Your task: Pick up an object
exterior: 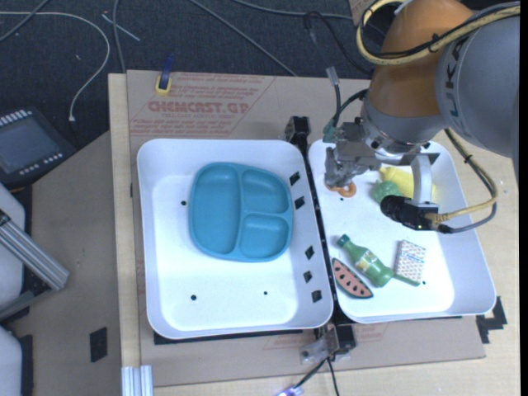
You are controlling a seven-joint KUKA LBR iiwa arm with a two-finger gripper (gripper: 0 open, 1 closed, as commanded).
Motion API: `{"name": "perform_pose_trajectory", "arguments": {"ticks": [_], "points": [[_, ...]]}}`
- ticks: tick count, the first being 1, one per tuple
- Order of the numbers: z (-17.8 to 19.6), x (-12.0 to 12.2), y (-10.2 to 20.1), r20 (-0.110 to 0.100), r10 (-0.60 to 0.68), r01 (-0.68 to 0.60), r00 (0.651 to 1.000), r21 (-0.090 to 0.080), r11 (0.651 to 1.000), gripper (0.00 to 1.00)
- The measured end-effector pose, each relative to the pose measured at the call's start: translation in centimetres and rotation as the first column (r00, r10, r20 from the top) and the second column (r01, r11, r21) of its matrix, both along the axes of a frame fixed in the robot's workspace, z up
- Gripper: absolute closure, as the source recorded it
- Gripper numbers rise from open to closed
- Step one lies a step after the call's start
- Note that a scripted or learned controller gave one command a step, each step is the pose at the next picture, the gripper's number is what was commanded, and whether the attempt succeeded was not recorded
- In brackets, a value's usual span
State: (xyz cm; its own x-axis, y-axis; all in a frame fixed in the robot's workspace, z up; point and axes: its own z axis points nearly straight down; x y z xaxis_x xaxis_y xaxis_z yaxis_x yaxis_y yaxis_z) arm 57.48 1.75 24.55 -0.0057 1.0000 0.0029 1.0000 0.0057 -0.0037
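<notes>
Brown cardboard-topped tabletop [206, 101] on dark carpet | glossy blue divided plastic plate [241, 211] lay mid left white bin [165, 287] | gripper [340, 180] hovered at right white bin's [462, 295] far-left corner, grip state unclear | green toy bottle [364, 261] near front edge.

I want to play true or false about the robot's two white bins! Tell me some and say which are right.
1. The blue divided plastic plate lies in the left white bin. True.
2. The green toy bottle lies on the blue plate. False: it lies in the right white bin.
3. The watermelon slice toy lies beside the green bottle. True.
4. The grey robot arm's gripper hangs over the left bin. False: it is over the right bin.
</notes>
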Motion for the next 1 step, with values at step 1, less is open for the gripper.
{"name": "perform_pose_trajectory", "arguments": {"ticks": [1], "points": [[-2.03, 1.57, 4.84, 0.003, -0.001, 0.001, 1.000, -0.001, 1.000, 1.00]]}}
